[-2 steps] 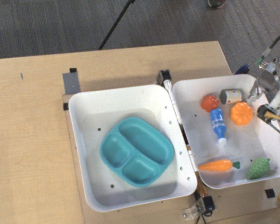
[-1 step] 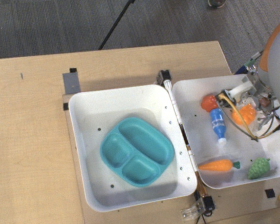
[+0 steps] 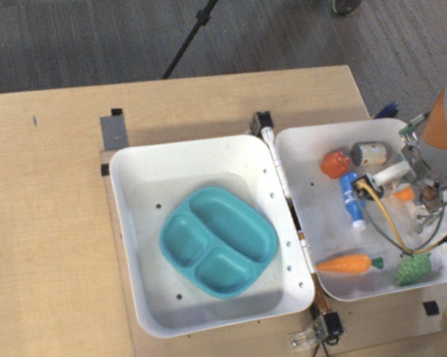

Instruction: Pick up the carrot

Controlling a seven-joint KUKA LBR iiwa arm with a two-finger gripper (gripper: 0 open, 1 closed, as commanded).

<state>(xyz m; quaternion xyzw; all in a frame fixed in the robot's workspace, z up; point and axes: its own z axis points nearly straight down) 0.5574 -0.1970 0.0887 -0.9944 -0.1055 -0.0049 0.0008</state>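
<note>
The carrot [image 3: 344, 264], orange with a green stub at its right end, lies flat near the front edge of the right bin [image 3: 317, 201]. My gripper [image 3: 422, 197] hangs over the right side of that bin, behind and to the right of the carrot and well apart from it. Yellow cables loop down from the gripper toward the bin floor. Nothing can be seen held in the gripper.
In the right bin lie a red round fruit [image 3: 335, 163] at the back, a blue-and-white tube [image 3: 352, 202] in the middle, a small orange piece [image 3: 404, 194] beside the gripper and a green leafy thing [image 3: 413, 268] at the front right. The left bin [image 3: 139, 226] holds a teal divided plate [image 3: 218, 239].
</note>
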